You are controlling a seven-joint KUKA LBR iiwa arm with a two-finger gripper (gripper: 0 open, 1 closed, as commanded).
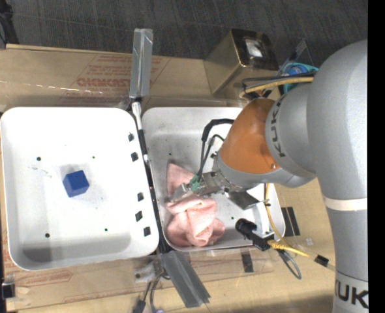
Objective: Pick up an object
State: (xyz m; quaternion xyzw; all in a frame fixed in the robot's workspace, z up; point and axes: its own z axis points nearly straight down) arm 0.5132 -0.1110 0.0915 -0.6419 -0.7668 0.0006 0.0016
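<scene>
A crumpled pink cloth (191, 215) lies in the right bin (179, 126), toward its near left corner. My gripper (198, 185) hangs low over the cloth's upper right edge, at the end of the grey arm with its orange band (251, 142). The arm's bulk covers the middle and right of this bin. A small blue cube (76, 182) rests on the floor of the left bin (23, 129), left of centre, well apart from my gripper.
A grey metal divider bar (140, 70) runs between the two bins, with black clips along the shared wall. Cardboard lies under the bins. A brown box (241, 57) and loose cables (290, 250) sit at the back right and near right.
</scene>
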